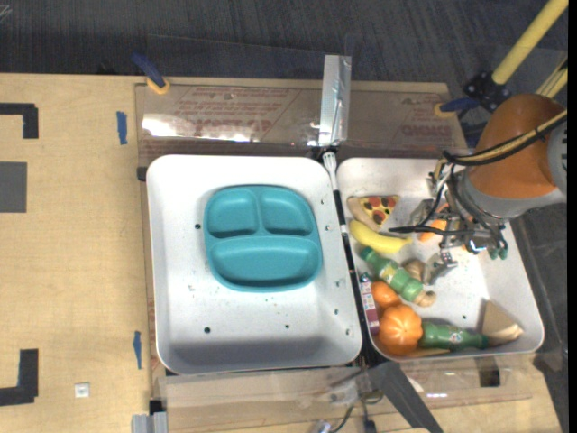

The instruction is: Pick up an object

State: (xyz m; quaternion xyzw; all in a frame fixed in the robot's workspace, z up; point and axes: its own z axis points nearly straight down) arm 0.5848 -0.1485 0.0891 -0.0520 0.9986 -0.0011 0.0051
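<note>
The right bin point(509, 282) holds several toy foods. A pizza slice point(374, 209) lies at its far left, with a yellow banana point(379, 239) just below it. A green bottle point(397, 276) lies slantwise under the banana. An orange point(400, 327) sits at the front, beside a green vegetable point(448, 336) and a brown wedge point(499, 321). My gripper point(444, 258) hangs over the middle of this bin, right of the banana and the bottle, with wires around it. The arm's orange band point(518, 147) is above it.
The left bin point(180, 314) carries a teal divided plate point(262, 236). A small beige piece point(422, 296) lies just below my gripper. A metal post point(334, 97) stands behind the gap between the bins. A yellow pole point(536, 25) crosses the top right corner.
</note>
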